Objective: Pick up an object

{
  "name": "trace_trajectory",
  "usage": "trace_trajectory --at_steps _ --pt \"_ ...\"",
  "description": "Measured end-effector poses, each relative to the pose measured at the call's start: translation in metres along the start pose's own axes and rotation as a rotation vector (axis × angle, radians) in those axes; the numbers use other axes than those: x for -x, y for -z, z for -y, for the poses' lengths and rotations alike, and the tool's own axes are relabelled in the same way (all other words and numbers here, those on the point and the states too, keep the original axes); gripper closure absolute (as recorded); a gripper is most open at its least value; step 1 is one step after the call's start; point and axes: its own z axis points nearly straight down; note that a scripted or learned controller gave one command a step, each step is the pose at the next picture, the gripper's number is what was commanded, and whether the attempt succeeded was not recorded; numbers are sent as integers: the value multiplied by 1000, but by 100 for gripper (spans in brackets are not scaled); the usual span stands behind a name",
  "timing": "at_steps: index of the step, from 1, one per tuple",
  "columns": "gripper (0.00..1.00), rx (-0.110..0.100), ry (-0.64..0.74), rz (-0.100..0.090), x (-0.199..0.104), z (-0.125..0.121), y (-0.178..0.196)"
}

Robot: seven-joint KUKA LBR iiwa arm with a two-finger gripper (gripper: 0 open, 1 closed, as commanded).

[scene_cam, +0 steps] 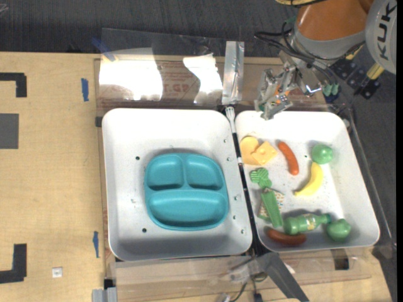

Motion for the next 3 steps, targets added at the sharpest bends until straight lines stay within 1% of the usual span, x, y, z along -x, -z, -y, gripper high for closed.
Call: trace_trajectory --at_steps 1,2,3 --pt "100 0 122 -1 0 -1 3" --pt "0 1 122 0 0 -1 3" --pt "0 6 180 -13 -69 13 -97"
